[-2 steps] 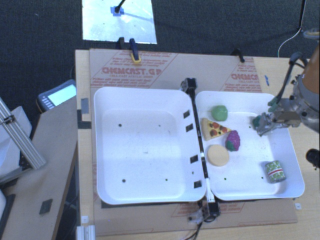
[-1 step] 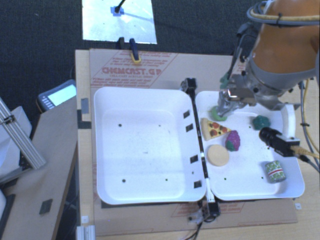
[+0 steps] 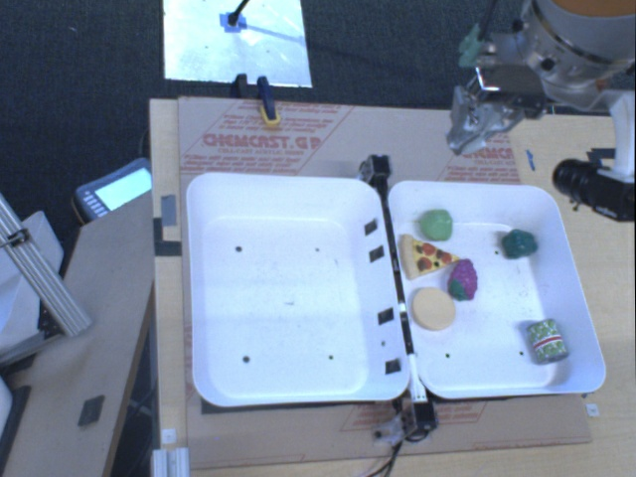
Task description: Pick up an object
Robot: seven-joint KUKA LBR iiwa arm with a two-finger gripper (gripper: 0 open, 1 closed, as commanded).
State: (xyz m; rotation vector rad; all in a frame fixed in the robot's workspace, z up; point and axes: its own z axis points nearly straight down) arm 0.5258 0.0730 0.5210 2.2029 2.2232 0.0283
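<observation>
1. The grey two-finger gripper (image 3: 475,127) hangs above the table (image 3: 556,157), beyond the far rim of the right white bin (image 3: 576,296); whether it is wide or narrow cannot be told.
2. The right bin holds a green round lump (image 3: 435,225), a pizza-slice toy (image 3: 425,255), a purple cluster (image 3: 462,279), a tan disc (image 3: 433,309), a dark teal lump (image 3: 519,243) and a small striped can (image 3: 546,341).
3. The pizza slice touches the purple cluster.

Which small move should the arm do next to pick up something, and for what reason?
Probably move the gripper toward the viewer until it is above the right bin. It hangs beyond that bin's far rim, while the green ball nearest it and every other object lies inside.
</observation>
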